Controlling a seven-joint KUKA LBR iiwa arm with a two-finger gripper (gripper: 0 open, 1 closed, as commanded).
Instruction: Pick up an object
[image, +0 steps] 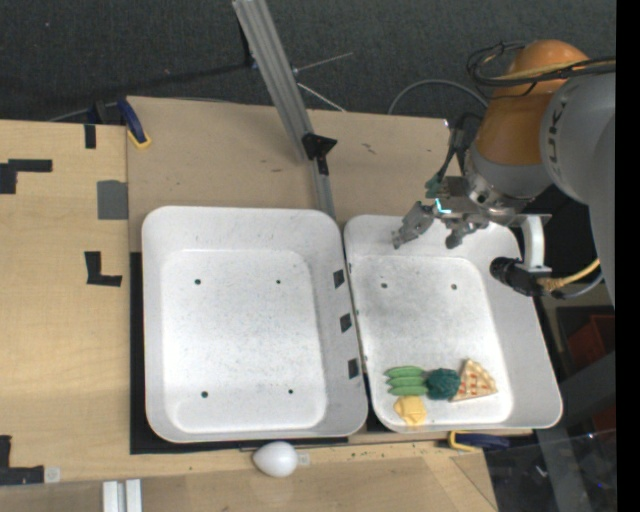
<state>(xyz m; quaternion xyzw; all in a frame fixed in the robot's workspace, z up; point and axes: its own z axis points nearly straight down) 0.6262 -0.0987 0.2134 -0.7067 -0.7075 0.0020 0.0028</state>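
This is a robotics lab or test bench, not a home or shop. A grey industrial arm (565, 120) with an orange band reaches over a plain plywood bench (230, 150) that carries two shallow white bins (240, 225) side by side, to the left of and below its gripper (432, 232). Black tape marks (98, 268) lie on the wood far to the gripper's left. A bare metal rail (280, 80) slants up to its upper left, loose cables (575, 280) hang to its right, and dark carpet (120, 40) lies beyond the bench.
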